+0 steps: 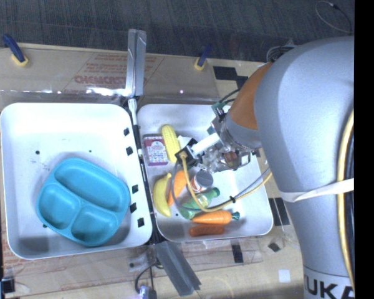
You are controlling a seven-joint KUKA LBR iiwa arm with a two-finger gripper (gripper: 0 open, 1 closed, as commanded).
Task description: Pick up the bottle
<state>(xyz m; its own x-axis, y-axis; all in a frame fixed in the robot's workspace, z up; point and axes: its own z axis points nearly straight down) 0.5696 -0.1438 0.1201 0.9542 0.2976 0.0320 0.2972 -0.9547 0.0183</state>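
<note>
Green and see-through, the bottle lies in the right bin among a carrot and bananas. The gripper hangs right above it. The bottle seems to point sideways, its cap toward the carrot. I cannot tell what the gripper's grip is doing.

gripper over right bin clutter | blue tray in left bin
</note>
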